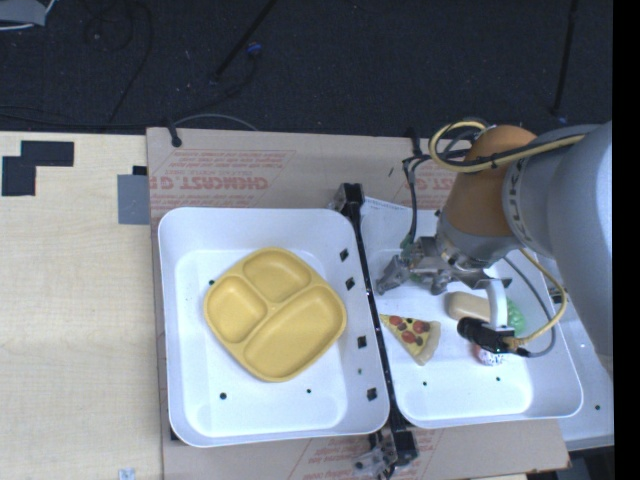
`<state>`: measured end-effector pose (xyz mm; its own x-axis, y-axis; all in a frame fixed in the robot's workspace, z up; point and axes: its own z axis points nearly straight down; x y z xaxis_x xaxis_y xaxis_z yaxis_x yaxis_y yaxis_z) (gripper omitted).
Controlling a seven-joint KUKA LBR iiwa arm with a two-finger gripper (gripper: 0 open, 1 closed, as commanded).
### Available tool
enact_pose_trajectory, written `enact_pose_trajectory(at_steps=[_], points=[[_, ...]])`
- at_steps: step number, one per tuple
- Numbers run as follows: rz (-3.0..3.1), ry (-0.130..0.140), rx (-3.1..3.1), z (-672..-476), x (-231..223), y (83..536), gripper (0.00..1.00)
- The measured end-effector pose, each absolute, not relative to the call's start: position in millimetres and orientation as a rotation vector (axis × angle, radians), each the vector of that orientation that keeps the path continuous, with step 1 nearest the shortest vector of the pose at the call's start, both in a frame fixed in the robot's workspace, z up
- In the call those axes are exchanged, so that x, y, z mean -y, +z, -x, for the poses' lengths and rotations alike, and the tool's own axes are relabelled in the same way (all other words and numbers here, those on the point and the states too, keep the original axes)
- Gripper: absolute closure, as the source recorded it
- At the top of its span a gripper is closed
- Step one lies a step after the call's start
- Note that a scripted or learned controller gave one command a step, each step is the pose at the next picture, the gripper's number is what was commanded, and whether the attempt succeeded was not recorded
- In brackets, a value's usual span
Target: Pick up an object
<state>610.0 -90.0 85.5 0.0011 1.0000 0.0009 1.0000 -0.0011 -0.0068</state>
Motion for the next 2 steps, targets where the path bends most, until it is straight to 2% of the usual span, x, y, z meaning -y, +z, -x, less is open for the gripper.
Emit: enact_pose_trajectory(at_steps=[1, 2], points=[[2.223, 0.006, 2.213, -610.3, 90.9, 97.0, 1.00], [2.230, -0.002, 2.216, -609.4, 94.3, 160.3, 1.00]])
